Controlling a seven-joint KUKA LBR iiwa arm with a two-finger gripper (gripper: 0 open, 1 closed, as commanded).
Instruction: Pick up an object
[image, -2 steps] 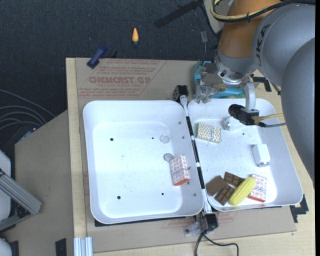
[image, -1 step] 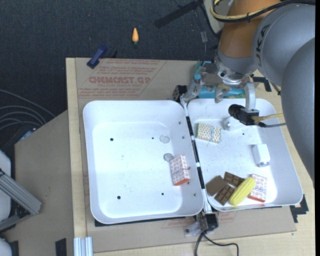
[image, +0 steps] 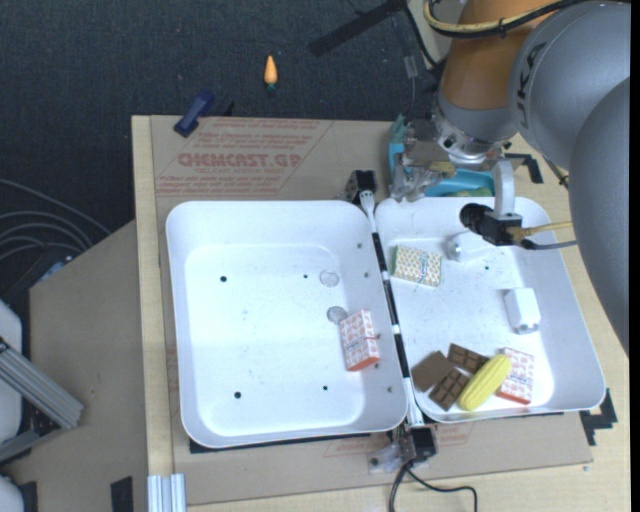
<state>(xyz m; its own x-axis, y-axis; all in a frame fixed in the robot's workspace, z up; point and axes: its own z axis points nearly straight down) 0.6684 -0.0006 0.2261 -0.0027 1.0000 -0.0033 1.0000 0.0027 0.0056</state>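
My gripper hangs over the far left corner of the right bin, under the grey arm with the orange band. Nothing shows between it and the bin floor. Closest to it lies a white and blue packet. A small white piece sits just to the packet's right. Further front in the right bin are a white cylinder, a brown chocolate bar, a yellow corn cob and a red-and-white box. The left bin holds a red patterned box near its right wall.
Two small round discs lie in the left bin near the divider. Outside the bins, a blue object rests at the board's far left edge and a small orange piece on the dark floor.
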